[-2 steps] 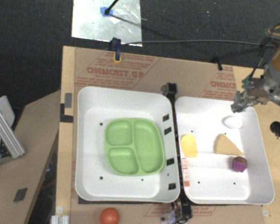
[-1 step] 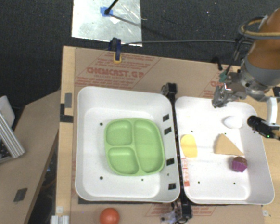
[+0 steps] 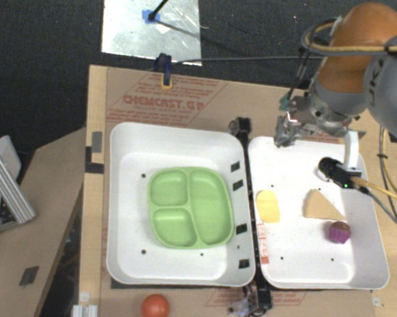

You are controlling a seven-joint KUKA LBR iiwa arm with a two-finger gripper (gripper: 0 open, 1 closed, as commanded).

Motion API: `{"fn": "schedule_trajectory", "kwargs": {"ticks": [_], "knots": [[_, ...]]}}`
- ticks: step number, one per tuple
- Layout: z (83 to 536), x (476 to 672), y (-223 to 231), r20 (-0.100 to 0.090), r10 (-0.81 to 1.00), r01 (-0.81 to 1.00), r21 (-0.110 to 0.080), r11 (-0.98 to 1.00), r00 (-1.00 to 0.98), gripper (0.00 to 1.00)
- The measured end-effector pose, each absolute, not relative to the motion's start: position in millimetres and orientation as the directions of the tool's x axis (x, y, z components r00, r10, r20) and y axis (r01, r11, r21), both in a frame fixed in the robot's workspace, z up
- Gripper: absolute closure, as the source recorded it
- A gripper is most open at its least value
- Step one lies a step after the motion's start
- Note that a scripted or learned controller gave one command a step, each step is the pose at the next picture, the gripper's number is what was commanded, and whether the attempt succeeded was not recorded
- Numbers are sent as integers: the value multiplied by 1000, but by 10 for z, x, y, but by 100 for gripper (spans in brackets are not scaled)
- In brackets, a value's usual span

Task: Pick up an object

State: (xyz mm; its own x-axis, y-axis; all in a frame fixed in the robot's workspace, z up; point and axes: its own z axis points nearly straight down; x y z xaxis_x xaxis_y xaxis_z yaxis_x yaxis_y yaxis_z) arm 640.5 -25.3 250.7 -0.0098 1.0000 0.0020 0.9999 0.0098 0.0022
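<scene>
Left bin point(image 3: 125, 183): holds a green divided tray point(image 3: 189, 207), lying flat near its middle.
Worktop point(image 3: 210, 97): an orange ball point(image 3: 154, 308) sits at its front edge, outside the bins.
Right bin point(image 3: 375, 264): a yellow block point(image 3: 268, 206) near the left wall, a tan wedge point(image 3: 323, 206) further right, a purple object point(image 3: 339, 232) just below the wedge.
Arm: reaches in from the upper right, wrist bent downward over the right bin's back left corner.
End effector point(image 3: 285, 136): above the bin's back edge, well apart from the objects; cannot tell its state.

The green divided tray point(image 3: 190, 208) lies in the left bin point(image 3: 127, 149). To the tray's right, in the right bin point(image 3: 364, 266), lie a yellow piece point(image 3: 268, 206), a tan wedge point(image 3: 323, 206) and a purple piece point(image 3: 339, 232). The gripper point(image 3: 286, 137) hangs above that bin's far edge, and an orange ball point(image 3: 154, 308) sits on the bench below the tray.
</scene>
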Motion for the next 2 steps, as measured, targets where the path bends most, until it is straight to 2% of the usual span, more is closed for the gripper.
{"fn": "schedule_trajectory", "kwargs": {"ticks": [2], "knots": [[2543,6458,813,2,1000,1000,3,10,-10,100]]}}
